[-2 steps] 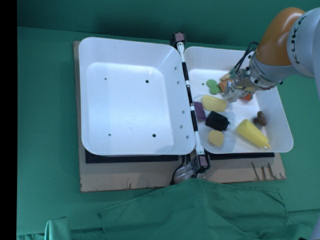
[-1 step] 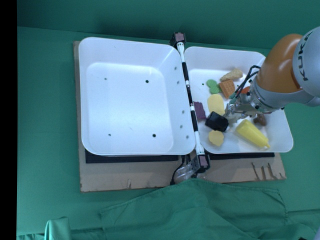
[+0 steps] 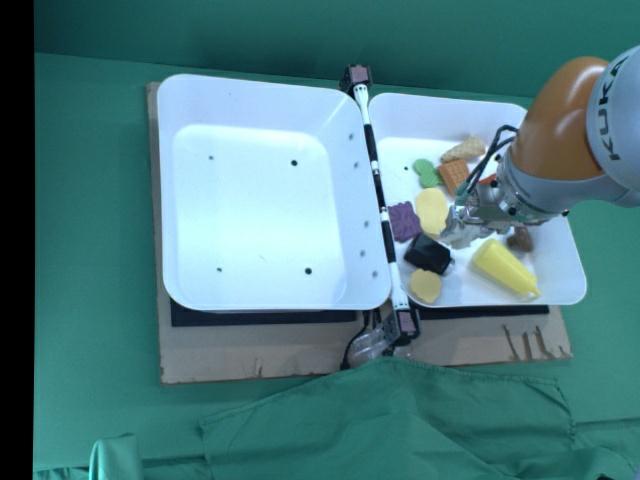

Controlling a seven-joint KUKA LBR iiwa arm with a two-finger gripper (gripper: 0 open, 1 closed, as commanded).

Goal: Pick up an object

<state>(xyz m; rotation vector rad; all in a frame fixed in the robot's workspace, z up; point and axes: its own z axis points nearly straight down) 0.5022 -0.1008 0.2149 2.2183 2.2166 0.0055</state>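
White plastic bins sit side by side on a cardboard sheet over the green tabletop, and in the camera view the left bin holds nothing while the right bin carries the whole clutter. The arm reaches in from the right and its gripper hangs low over the middle of that clutter; whether the jaws are open or closed cannot be told, since the wrist body hides them, and nothing shows between them. I judge the step in hand to be the descent onto a candidate, not yet a lift. The likeliest targets lie right at the tool: a pale yellow flat piece just to its left, a black block below it, and a yellow cone-shaped toy to its lower right. Further off are a purple waffle-like piece, an orange waffle piece, a green piece, a tan cracker-like piece, a brown lump and a small yellow round piece. The next move calls for settling on one item, closing squarely, then rising straight. Room is tight: neighbours crowd near the tool, and the divider rail bounds the left side. Open space lies above, and toward the far right rim.
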